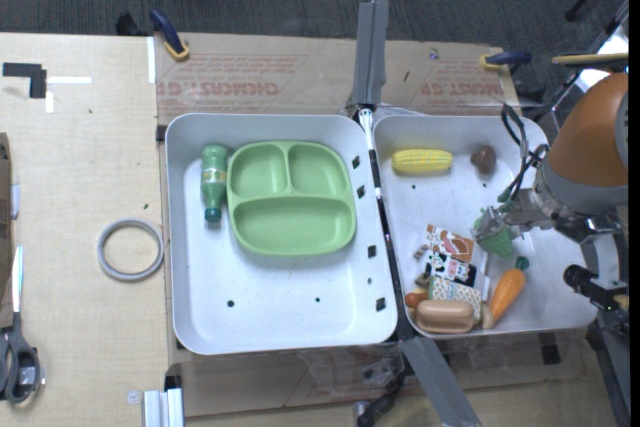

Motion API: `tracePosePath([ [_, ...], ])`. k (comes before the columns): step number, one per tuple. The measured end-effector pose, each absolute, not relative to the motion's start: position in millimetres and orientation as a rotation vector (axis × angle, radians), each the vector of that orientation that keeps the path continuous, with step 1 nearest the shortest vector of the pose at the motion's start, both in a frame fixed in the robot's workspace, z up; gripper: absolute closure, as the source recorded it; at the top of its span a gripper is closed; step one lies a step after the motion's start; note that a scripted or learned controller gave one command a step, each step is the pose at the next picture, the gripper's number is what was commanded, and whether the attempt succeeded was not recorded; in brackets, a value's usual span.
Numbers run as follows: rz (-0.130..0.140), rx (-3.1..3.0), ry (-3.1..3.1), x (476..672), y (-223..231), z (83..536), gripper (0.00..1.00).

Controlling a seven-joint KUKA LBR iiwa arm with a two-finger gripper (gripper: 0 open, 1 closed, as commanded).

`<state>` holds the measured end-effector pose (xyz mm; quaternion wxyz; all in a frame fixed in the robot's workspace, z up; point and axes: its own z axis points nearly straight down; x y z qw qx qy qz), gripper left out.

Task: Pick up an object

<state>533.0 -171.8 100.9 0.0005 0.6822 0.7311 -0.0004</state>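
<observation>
The right bin (400,215) holds most of the items. Nearest the camera, a hot dog (444,316) lies against the front wall, with a carrot (505,295) tilted just beside it to the right. Behind these sits a cluster of small printed cartons (449,262). The gripper (497,227) hangs low over the right side of this bin, near the cartons and above the carrot; whether it is open or closed cannot be told, and no object is visible in its grasp. Farther back, a corn cob (421,161) lies near the rear wall, and a small brown item (484,158) lies to its right.

The left bin (270,315) contains a green divided plate (292,198), with a green bottle (213,180) just beside its left edge.

On the bench left of the bins lie scissors (18,355) and, farther back, a tape ring (131,248).
</observation>
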Motion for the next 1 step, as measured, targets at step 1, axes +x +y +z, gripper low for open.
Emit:
tracePosePath([
  [1, -0.005, 2.396, 2.032, 573.0, -143.8, 244.2, 1.0],
])
